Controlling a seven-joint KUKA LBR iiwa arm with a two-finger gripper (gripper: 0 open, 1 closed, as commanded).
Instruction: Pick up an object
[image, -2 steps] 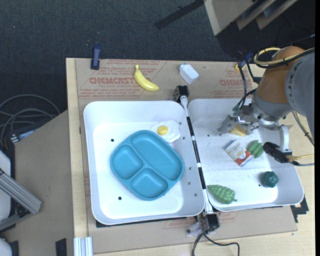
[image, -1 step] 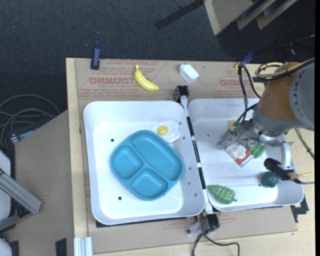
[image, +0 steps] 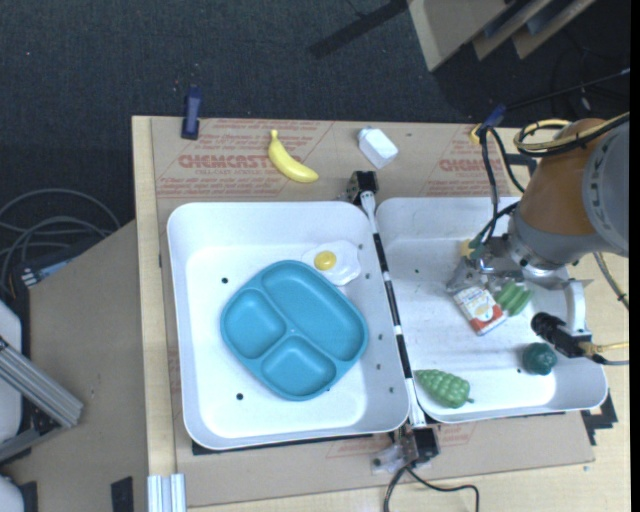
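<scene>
over the right bin (image: 560, 395) the jaws (image: 482, 272) hung above a small packet (image: 480, 307), their state beyond telling; the green piece (image: 514, 298) touching it could foul a grasp.

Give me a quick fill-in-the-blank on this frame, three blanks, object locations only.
1. The blue divided tray lies in the ____ bin.
2. The fried egg toy sits just past the tray's far edge, in the ____ bin.
3. The yellow banana lies on the cardboard, ____ both bins.

Missing words: left; left; outside
</scene>
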